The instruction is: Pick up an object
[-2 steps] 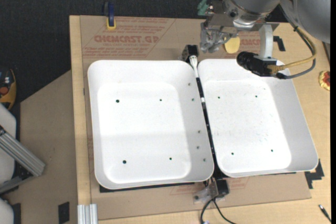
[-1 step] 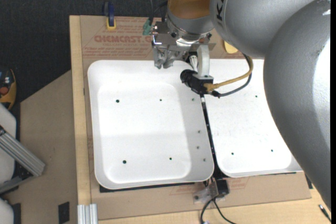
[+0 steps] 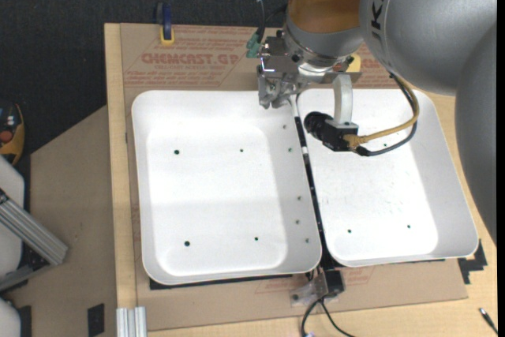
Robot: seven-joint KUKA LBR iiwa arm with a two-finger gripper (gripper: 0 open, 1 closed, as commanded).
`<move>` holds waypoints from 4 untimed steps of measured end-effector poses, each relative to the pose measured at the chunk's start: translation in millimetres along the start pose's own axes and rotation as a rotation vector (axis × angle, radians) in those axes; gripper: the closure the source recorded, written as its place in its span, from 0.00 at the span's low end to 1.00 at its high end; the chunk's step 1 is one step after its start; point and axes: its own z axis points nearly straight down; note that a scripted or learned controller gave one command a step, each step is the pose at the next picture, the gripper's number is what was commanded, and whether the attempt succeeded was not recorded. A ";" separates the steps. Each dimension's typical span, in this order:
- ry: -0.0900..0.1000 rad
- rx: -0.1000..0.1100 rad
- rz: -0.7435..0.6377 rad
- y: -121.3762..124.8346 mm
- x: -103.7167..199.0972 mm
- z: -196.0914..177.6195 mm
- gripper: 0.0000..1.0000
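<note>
White bins sit side by side on brown cardboard (image 3: 197, 59). Left bin (image 3: 158, 249) is nearest, its floor bare apart from small dark dots. Right bin (image 3: 394, 249) lies just beside it, rims touching. Gripper (image 3: 274, 96) hangs over the left bin's far right corner, by the shared rim. Open or closed: can't tell. No object seen between its tips. Blue clamp (image 3: 165, 21) sits beyond the left bin.

My fingers (image 3: 274, 95) hang over the top edge of the left bin (image 3: 150, 170). Its wide white floor below me is open room. The raised rims where it meets the right bin (image 3: 442, 193) stand in my way sideways.
</note>
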 end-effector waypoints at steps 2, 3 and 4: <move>0.001 -0.010 0.002 -5.7 56.9 -50.0 1.00; 0.000 0.002 -0.006 32.7 107.2 29.1 1.00; 0.003 -0.008 -0.004 16.2 105.1 -28.1 1.00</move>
